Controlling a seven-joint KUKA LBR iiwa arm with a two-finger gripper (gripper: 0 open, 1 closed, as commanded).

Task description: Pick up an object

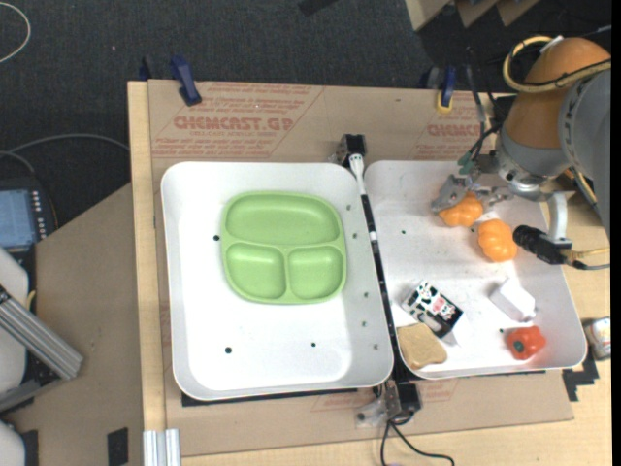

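Note:
My gripper hangs low over the back of the right bin, directly at an orange object that lies just beneath its tip. A second, rounder orange object lies a little to the right and nearer the front. Toward the front of the same bin lie a black-and-white patterned item, a white block, a small red item and a tan flat piece. The wrist hides the upper edge of the first orange object.
The left bin holds a green three-compartment tray. A black divider strip runs between the bins. The arm's orange band and grey body loom over the back right corner. Cables trail along the right bin's right wall.

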